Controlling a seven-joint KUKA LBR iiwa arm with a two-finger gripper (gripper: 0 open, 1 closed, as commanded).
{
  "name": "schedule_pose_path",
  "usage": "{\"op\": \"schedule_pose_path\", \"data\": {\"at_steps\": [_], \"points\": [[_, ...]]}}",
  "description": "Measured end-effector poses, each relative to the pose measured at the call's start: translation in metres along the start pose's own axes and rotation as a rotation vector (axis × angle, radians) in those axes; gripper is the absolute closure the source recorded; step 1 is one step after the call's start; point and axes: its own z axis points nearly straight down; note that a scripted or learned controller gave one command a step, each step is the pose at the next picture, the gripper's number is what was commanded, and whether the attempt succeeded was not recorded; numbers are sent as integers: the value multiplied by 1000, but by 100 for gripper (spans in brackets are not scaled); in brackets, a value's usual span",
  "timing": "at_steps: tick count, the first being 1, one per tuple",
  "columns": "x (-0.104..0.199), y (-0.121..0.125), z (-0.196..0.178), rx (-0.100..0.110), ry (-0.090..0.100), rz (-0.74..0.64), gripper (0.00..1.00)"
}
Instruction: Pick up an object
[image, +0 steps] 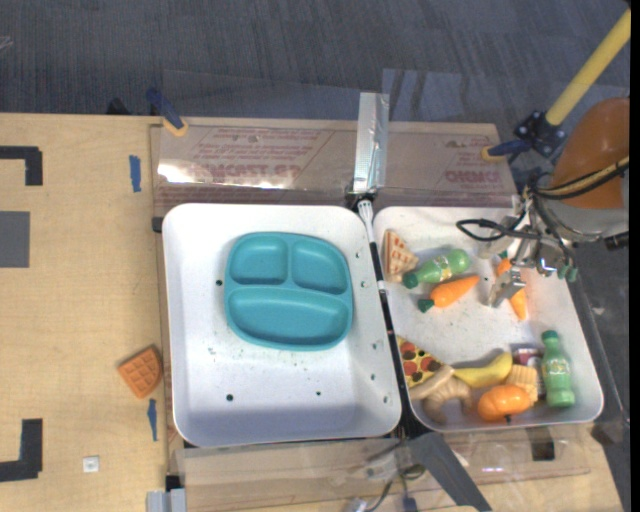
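On the far left, a toy waffle (140, 371) lies on the wooden surface (70, 300), outside both bins. Next comes the left bin (200, 390), which carries a teal divided plate (289, 289). The right bin (585, 350) holds the pickable clutter: a waffle wedge (398, 255) against its left wall, a green vegetable (442, 266) with a toy carrot (452, 291) just below it, a pizza slice (420, 364) near the lower left, then a banana (484, 370), an orange fruit (505, 401) and a green bottle (556, 369) toward the lower right corner.

The tool (504, 290) hangs low in the upper right part of that bin, just right of the carrot's tip, with a small orange piece (518, 303) beside its fingers. Whether it is released or clenched cannot be told from this angle, and nothing is clearly seen between the fingers.

The step in hand looks like the descent onto a target. To do it well, the fingers should straddle one item across its narrow width, the carrot or the small orange piece being nearest, and close only once low enough to grip below the widest part. Staying clear of the bin wall and of neighbouring toys should keep the grasp from pushing the item aside
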Motion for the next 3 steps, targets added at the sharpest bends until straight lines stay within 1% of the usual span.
{"op": "schedule_pose_path", "data": {"at_steps": [1,2,3], "points": [[-4,1,-15,2,-14,-2,100],[-4,1,-14,2,-13,-2,0],[8,-11,0,0,3,75,0]]}}
